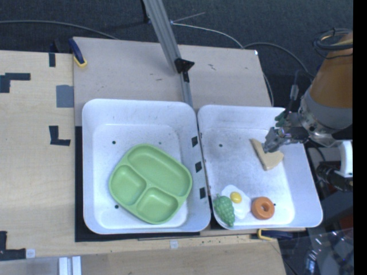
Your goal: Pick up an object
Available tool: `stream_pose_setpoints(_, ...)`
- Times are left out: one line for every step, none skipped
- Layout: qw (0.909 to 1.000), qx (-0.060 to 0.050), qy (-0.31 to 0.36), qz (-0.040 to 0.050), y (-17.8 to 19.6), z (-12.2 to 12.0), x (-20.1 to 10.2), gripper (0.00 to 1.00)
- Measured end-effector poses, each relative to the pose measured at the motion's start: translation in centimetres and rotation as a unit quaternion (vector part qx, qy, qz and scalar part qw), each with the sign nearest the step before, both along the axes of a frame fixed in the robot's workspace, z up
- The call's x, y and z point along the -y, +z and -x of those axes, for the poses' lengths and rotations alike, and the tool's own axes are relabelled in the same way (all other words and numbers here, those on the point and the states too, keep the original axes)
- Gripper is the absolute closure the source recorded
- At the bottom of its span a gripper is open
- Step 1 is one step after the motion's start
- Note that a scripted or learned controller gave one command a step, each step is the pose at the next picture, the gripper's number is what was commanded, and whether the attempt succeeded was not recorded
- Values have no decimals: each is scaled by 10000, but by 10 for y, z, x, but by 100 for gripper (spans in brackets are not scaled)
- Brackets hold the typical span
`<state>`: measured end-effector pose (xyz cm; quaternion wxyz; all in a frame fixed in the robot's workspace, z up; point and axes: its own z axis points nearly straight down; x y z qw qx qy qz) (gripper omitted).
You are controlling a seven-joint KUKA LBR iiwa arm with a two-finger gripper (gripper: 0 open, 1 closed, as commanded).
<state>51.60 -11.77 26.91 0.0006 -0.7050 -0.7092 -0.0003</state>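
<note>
In the right bin (298, 211) a tan wedge-shaped piece (266, 156) lies near the right wall. My gripper (272, 144) hangs over the wedge's upper end, close above it or touching it. Along the bin's front edge lie an orange doughnut (263, 208), a toy fried egg (236, 199) and a green bumpy vegetable (225, 211). The arm comes in from the right, its orange band (335, 79) at the upper right.
The left bin (94, 153) holds a green plate with three compartments (150, 183). A metal pole (166, 33) slants down from the top to the wall between the bins. Cables run over the dark floor behind the bench.
</note>
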Motion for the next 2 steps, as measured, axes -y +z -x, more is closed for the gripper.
stream_pose_setpoints(10000, -4, -1, 1, 1, -15, -46, 100)
stream_pose_setpoints(10000, -9, 5, 0, -12, -36, -103, 100)
